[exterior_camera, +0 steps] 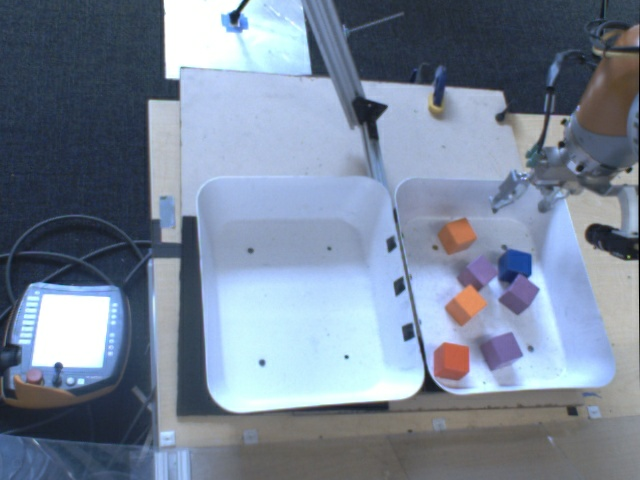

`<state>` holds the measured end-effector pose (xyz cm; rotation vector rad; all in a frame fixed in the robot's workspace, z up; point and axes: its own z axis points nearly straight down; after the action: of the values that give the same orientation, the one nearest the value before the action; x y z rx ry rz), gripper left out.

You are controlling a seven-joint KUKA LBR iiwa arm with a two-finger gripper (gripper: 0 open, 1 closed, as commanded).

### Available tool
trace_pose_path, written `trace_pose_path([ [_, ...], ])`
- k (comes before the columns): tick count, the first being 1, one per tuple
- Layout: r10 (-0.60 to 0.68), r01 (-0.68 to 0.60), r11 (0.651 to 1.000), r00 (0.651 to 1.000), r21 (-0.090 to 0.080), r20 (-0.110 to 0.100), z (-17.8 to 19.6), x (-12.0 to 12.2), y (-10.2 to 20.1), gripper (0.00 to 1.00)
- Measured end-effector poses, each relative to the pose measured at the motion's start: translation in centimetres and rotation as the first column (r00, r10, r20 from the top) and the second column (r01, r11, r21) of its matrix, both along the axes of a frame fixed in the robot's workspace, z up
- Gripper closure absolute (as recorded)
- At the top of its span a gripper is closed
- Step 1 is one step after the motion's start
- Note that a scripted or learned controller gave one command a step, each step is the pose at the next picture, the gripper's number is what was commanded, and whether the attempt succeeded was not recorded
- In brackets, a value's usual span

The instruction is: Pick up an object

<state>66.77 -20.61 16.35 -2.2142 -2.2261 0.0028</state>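
On the bench point(290, 118) we see the left bin point(225, 268), then the right bin point(590, 363) with seven blocks: an orange block point(457, 235) at ten o'clock, a blue block point(515, 264) and purple blocks point(519, 294) around the middle, a red block point(451, 360) at seven o'clock. Our gripper point(527, 190) hangs at the bin's twelve o'clock rim, grasping nothing; whether it is spread or clenched we cannot tell. We judge the tight cluster risky: descending fingers could nudge neighbouring blocks aside.

robotics lab: teach pendant point(62, 343) on dark carpet point(80, 88), clamped plywood surface point(290, 118), aluminium camera mast point(335, 48), industrial arm point(605, 108).
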Motion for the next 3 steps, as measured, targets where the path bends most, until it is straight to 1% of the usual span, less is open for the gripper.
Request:
trace_pose_path([
  [1, -0.003, 0.003, 1.000, 1.000, 0.000, -0.001, -6.0, 0.0, -0.7, 0.00],
  [2, -0.001, 0.001, 1.000, 1.000, -0.001, 0.004, -7.3, 0.1, -0.7, 0.00],
  [3, 0.003, -0.003, 1.000, 1.000, -0.004, 0.008, -6.0, 0.3, -0.7, 1.00],
])
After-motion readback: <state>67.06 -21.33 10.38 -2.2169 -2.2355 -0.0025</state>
